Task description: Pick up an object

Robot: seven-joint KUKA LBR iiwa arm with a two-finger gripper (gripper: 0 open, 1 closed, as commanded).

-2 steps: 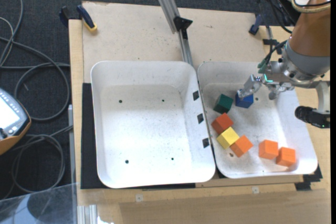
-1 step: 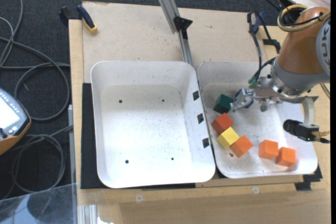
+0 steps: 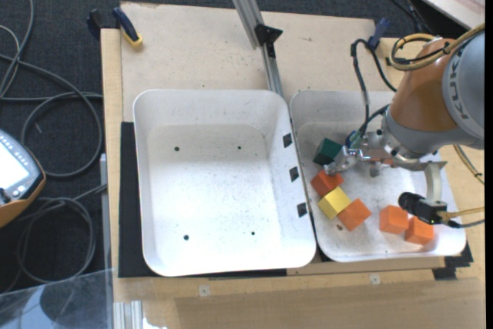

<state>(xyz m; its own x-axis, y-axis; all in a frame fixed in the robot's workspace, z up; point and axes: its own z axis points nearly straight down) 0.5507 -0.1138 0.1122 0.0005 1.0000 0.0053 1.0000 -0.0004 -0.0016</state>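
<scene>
Fingers of the grey two-finger gripper [image 3: 339, 159] hang low in the right-hand shallow white bin [image 3: 308, 108], but whether they are spread or pressed together cannot be told at this size. Their metal tips sit just beside the dark green wooden block [image 3: 329, 149] and just above the red-orange wooden block [image 3: 324, 182]; nothing can be seen pinched between them. The step in hand looks like the approach to a grasp, with the green block the likeliest target. The next move calls for centring the tips over one block, dropping onto it and closing without nudging its neighbours. Near the red-orange one lie a yellow cube [image 3: 334, 202] and an orange cube [image 3: 354, 214], touching each other; two more orange blocks [image 3: 406, 223] sit near the bin's lower right corner. The left-hand white bin [image 3: 154, 108] adjoins it on a pale wooden bench [image 3: 192, 42]. Dark carpet [image 3: 54, 27] crossed by cables surrounds the bench.
</scene>
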